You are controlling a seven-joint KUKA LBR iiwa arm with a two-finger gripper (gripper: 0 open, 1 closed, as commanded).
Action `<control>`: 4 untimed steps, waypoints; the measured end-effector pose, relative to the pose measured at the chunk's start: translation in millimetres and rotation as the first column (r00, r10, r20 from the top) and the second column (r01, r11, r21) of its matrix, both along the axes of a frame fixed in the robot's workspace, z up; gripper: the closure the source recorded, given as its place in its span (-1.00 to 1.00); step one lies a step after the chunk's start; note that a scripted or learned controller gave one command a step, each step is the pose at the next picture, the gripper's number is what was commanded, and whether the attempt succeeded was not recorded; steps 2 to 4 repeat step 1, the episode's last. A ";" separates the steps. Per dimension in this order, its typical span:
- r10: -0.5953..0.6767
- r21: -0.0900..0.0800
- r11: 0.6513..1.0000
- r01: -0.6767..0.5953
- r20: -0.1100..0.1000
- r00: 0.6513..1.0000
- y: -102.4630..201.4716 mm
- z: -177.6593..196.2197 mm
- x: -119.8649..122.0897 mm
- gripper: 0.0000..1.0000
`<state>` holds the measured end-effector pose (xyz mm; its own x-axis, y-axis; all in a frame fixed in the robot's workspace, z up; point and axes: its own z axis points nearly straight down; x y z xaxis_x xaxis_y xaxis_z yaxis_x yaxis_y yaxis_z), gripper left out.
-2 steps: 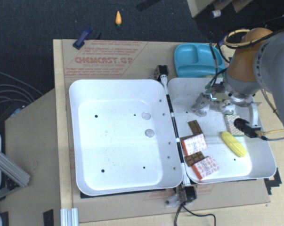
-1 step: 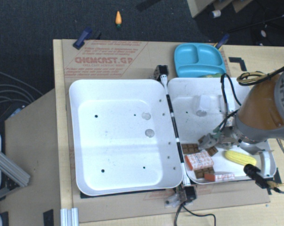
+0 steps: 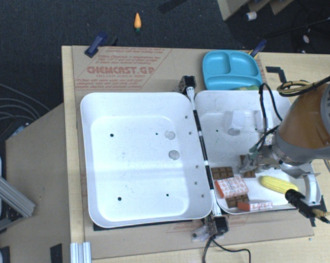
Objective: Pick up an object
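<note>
Right bin (image 3: 230, 106): red-white box (image 3: 232, 187), banana (image 3: 278, 183), brown blocks (image 3: 223, 173); fingers (image 3: 251, 163) state unclear.

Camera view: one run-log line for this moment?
arm: over right bin | gripper: low near brown block, grasp unclear | also there: banana, red-white box

The arm (image 3: 310, 127) is a chunky rounded thing, wide orange band up top and grey below it near the wrist. Black cables (image 3: 268, 106) loop off its left side, plus a bit of yellow wire (image 3: 296, 85) up top. End effector (image 3: 253, 159) looks small, dark and metallic.
</note>
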<state>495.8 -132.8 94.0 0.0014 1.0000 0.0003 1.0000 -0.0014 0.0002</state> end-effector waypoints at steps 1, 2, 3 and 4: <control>0.002 0.000 1.000 -0.002 -0.001 1.000 71.0 149.2 -16.3 1.00; 0.002 0.000 1.000 -0.002 -0.001 1.000 71.0 149.2 -16.3 1.00; 0.002 0.000 1.000 -0.002 -0.001 1.000 71.0 149.2 -16.3 1.00; 0.002 0.000 1.000 -0.002 -0.001 1.000 71.0 149.2 -16.3 1.00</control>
